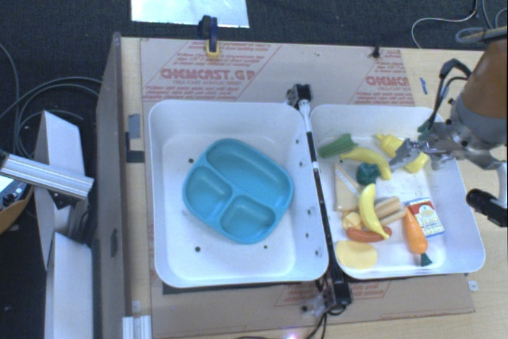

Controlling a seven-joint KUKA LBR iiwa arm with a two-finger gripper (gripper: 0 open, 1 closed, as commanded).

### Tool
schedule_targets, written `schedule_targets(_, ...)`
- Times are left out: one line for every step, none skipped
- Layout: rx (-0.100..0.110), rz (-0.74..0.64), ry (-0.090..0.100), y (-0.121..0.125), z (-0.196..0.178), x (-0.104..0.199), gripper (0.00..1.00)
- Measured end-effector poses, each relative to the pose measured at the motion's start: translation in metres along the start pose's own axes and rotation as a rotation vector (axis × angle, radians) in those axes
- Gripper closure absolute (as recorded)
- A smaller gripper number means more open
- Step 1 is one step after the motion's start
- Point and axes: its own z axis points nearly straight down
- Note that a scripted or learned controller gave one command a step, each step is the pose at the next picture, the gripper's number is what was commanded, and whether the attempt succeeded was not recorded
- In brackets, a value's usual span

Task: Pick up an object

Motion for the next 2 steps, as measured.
schedule_targets(-0.006, 0.002, -0.002, -0.043, 0.109, 0.008, 0.00)
schedule_targets(-0.003, 0.003, -0.001, -0.043, 0.097, 0.008, 1.00)
